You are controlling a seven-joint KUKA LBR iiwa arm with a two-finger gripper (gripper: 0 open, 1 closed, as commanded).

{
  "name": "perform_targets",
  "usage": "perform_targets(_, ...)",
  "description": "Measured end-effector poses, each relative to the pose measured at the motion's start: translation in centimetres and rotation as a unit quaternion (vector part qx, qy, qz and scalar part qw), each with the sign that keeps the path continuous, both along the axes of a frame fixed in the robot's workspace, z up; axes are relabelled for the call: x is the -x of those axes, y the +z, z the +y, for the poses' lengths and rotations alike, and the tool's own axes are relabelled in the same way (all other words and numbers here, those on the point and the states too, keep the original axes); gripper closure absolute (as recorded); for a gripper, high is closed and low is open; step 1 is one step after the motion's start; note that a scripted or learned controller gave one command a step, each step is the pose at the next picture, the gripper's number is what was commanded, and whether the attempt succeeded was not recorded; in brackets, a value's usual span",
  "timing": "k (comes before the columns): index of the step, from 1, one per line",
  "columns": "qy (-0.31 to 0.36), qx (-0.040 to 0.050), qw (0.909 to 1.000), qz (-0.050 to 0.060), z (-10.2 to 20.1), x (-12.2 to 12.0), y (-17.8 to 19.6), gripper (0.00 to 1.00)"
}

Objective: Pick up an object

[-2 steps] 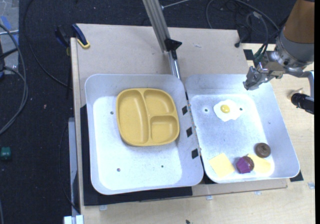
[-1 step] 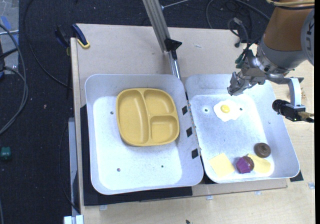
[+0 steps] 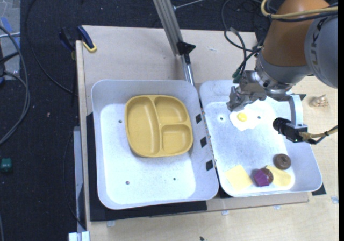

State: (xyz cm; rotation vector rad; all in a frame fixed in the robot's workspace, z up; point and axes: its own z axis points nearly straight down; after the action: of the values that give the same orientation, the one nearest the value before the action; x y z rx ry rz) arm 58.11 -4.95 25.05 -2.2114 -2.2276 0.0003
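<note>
Bench (image 3: 134, 46): pale wood top, seen from above at a slant. Two shallow white bins sit on it side by side, edges touching near the middle. Left bin (image 3: 107, 181) rests on a dark mat (image 3: 94, 210) that shows along its left and near edges. Right bin (image 3: 312, 172) lies toward the bench's right side. A blue-and-yellow clamp (image 3: 86, 38) sits at the far left corner. A small pale object (image 3: 319, 101) lies on bare wood right of the right bin.

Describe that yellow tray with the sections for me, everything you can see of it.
The yellow tray looks like smooth moulded plastic, squarish with rounded corners. It has three compartments: one long one on its left side and two smaller ones on the right. It lies flat, slightly turned, on the floor of the left bin, near the far side.
</note>
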Motion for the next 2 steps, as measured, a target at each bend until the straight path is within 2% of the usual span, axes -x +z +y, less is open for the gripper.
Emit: perform_targets(2,0.001,0.0000,1.0000,-0.001,10.1,0.9,0.7,1.00)
